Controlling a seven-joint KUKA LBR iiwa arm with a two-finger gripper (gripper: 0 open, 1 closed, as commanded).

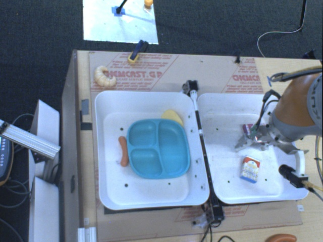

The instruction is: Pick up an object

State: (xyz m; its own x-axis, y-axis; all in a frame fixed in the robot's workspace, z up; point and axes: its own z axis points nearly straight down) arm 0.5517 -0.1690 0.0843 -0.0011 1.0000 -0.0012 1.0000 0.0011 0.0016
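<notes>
Seen from above and at a slant, two shallow white plastic bins sit side by side on a bench. The grey arm with its orange band (303, 102) reaches in from the right, and its two-finger gripper (251, 144) hangs low over the right-hand bin (222, 115). Its metal parts splay out just above the bin floor; whether anything lies between them, or how wide they stand, cannot be told from here.

Just below the gripper, apart from it, lies a small flat carton, white with red and blue print (250, 169) — the nearest candidate to pick up. A small purple-and-green item (247, 129) shows at the gripper's upper edge, partly hidden.

The left-hand bin (108, 150) holds a smooth blue plastic plate with three compartments (158, 148), a slim orange toy sausage (123, 151) just beside the plate's left rim, and a rounded yellow piece (173, 116) peeking out behind the plate's top edge.

This looks like the approach or closing step of a grasp. Next, the gripper would need to settle squarely over one item, close, and lift — the flat carton offers little height to pinch.
</notes>
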